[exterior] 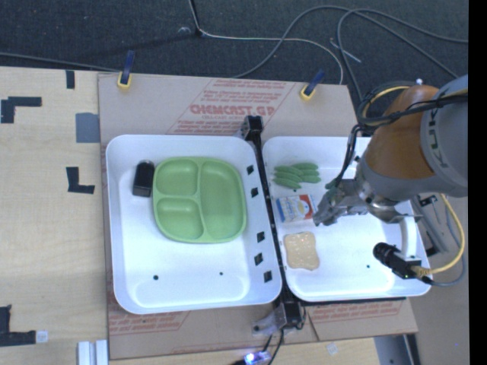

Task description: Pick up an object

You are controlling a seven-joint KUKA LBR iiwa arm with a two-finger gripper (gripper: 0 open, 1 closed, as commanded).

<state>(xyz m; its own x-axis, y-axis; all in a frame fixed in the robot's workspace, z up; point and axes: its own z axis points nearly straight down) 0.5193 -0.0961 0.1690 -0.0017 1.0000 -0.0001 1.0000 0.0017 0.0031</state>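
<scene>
In the right bin [350,280] lie a green pea pod [296,174] at the back left, a small white packet with red and blue print [293,207] in the middle left, and a tan slice of bread [301,250] near the front left. My gripper [326,213] hangs low over the right bin, just right of the packet. Its dark fingers point down toward the bin floor, and nothing shows between them. In the left bin [129,280] sit a green divided plate [200,200] and a small black block [143,179] to its left.
A black divider with clips [261,204] runs between the two bins. The arm's grey body and orange band [403,139] cover the right bin's back right. Cables trail over the dark floor behind the bench. Yellow clamps [124,78] hold the cardboard's far edge.
</scene>
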